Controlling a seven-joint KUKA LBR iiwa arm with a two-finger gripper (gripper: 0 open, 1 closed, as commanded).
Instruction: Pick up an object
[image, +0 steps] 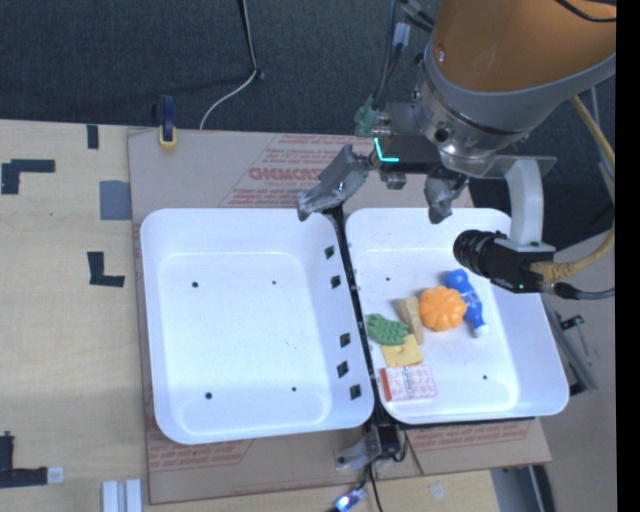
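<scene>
The grey arm with its orange band enters from the upper right and hangs over the far edge of the two white bins. Its pincer sits near twelve o'clock of the scene, above the back rim where the bins meet. The two fingers are spread wide apart: one finger angles out toward nine o'clock over the corner of the left bin, the other points down over the far rim of the right bin. Nothing lies between them.

The objects to pick lie together in the right bin, well apart from the pincer, toward five o'clock from it. An orange pumpkin-shaped toy sits near the bin's middle, touching a blue object on its three o'clock side. At the pumpkin's nine o'clock is a tan block, and just beyond that a green leafy piece resting partly on a yellow flat piece. Toward six o'clock of these lies a small white card with red print.

The left bin shows bare white floor. Both bins rest on a cardboard sheet on the wooden tabletop. A black cylindrical unit hangs off the wrist over the right bin's three o'clock side.
</scene>
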